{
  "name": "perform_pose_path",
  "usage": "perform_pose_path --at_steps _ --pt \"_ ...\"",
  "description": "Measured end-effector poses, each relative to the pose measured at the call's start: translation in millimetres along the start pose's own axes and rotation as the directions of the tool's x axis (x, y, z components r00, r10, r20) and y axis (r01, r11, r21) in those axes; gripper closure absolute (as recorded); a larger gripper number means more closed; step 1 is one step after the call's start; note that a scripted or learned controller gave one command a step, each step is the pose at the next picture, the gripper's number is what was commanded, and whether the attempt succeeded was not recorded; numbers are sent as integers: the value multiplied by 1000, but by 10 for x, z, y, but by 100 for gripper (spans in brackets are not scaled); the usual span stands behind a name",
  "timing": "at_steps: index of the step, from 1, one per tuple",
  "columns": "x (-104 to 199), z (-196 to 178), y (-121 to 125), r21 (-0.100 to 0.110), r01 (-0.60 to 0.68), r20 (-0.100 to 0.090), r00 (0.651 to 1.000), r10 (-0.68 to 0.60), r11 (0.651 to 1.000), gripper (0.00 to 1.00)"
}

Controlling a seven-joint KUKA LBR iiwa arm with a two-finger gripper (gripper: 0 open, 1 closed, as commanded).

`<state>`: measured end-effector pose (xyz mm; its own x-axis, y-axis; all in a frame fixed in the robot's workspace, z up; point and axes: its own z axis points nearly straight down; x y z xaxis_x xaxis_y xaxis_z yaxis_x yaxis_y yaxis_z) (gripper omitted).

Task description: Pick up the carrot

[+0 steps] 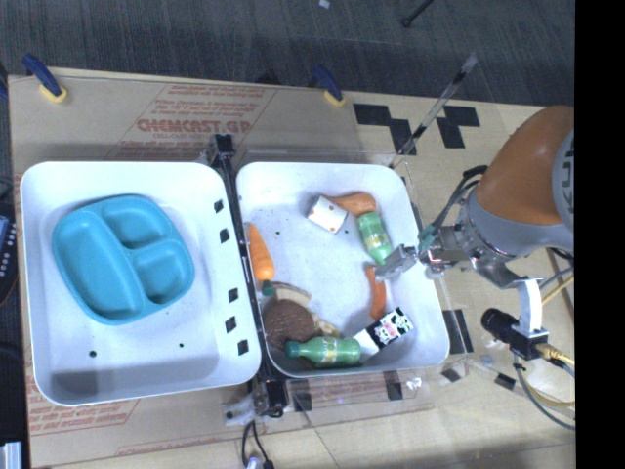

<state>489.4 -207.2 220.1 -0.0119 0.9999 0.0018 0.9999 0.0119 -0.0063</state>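
Light even, fairly bright over desk [117,115]; white bins [59,360] near overexposed, little surface detail. Soft shadow along lower left inner wall of left bin. Floor at top [195,18] dim, dark. Blue tray [122,257] shows mild sheen, no hard glare. Image coarse, slightly soft throughout; small objects in right bin lack crisp edges. Orange arm band [532,169] blurred, out of focus.
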Motion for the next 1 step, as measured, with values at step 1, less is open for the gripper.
perform_pose_path --at_steps 1 --pt "1081 1041 -86 -6 -113 -4 994 113 994 0"
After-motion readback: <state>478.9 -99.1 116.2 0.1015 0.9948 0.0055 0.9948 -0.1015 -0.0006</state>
